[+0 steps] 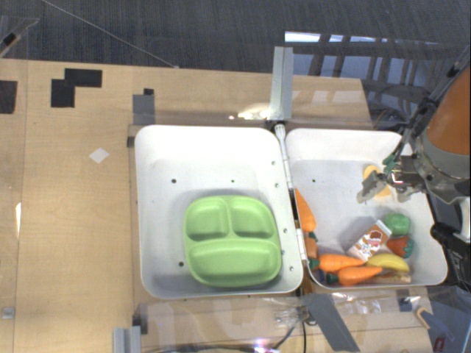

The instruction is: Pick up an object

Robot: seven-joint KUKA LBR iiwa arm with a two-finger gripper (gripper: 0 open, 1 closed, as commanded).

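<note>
My gripper hangs over the right bin, toward its far right side. A small yellow object shows right at the gripper's tip, and whether it is gripped or just lying beneath is unclear. Closer to the front of this bin lie a white and red carton, a banana, two carrots side by side, a green item and a red piece. Another carrot lies along the bin's left wall.
The left bin holds a green divided plate near its front. A metal post stands behind the seam between the bins. The arm's orange band is at the right edge.
</note>
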